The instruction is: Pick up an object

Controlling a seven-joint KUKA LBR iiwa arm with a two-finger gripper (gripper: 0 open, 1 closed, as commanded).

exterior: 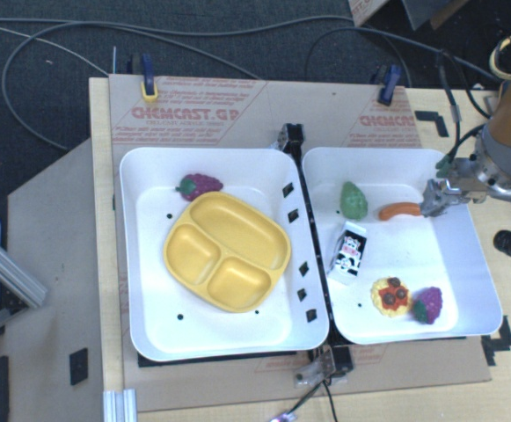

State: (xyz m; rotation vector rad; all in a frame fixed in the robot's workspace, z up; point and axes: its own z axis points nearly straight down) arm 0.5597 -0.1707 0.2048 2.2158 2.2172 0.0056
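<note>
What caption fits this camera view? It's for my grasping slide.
End effector beside an orange carrot in the right bin; a yellow divided plate fills the left bin.

The left shallow white bin [136, 236] has little open floor: a yellow divided plastic plate [227, 251] covers its centre, leaving bare strips along the edges. In the right shallow white bin [475, 262], the floor is open at centre-right, between the orange carrot-shaped toy [399, 210] and the purple toy grape bunch [427, 305] by the near edge.
</note>
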